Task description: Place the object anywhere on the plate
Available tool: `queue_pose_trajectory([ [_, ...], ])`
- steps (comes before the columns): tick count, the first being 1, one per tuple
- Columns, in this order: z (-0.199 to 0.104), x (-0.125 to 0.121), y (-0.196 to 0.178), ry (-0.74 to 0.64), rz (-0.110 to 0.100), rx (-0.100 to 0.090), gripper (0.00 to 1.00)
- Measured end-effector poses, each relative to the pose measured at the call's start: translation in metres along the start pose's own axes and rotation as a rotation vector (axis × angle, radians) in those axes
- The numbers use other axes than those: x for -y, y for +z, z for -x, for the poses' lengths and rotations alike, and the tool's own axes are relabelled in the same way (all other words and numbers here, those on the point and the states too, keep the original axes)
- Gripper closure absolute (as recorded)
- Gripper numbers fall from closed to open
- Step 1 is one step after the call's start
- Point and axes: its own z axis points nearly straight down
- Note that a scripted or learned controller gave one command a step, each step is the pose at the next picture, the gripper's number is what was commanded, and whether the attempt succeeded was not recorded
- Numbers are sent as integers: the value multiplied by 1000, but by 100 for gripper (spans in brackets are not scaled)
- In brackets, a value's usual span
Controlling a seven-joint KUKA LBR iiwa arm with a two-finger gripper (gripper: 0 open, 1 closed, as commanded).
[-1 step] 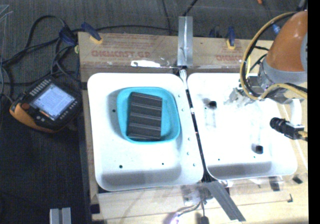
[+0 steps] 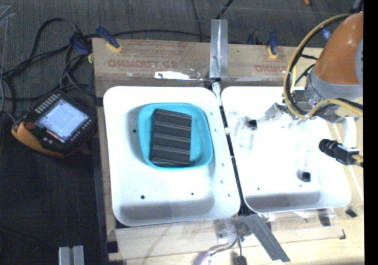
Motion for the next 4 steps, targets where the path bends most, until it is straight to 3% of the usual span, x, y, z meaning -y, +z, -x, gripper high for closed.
queue_pose_trajectory([
  [1, -6, 43, 6, 54, -2, -1, 0],
  [2, -48, 84, -5, 72, -3, 0, 0],
  [3, 10, 84, -102, 47, -1, 5, 0],
  [4, 10, 84, -102, 47, -1, 5, 0],
])
